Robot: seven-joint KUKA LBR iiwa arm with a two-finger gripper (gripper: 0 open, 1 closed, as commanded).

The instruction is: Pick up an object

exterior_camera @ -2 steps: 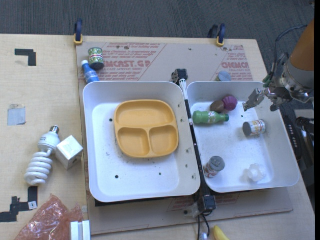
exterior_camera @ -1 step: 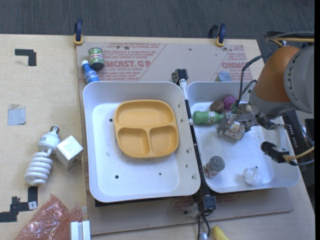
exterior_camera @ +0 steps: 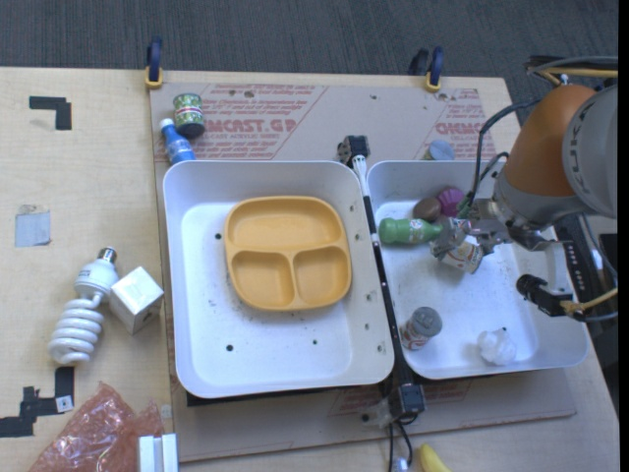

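Wooden tabletop (exterior_camera: 88,185) carried two white bins; left bin (exterior_camera: 197,352) held a yellow tray (exterior_camera: 288,251). In the right bin (exterior_camera: 550,347) the end effector (exterior_camera: 462,249) sat low over a crumpled silver object (exterior_camera: 460,255), beside a green bottle (exterior_camera: 408,230). I couldn't tell if it was apart or together. Risks: the crumpled piece looked likely to slip or deform under a pinch; the bottle and purple ball (exterior_camera: 449,201) nearby could get nudged; a can (exterior_camera: 423,327) and white wad (exterior_camera: 494,346) lay well apart.
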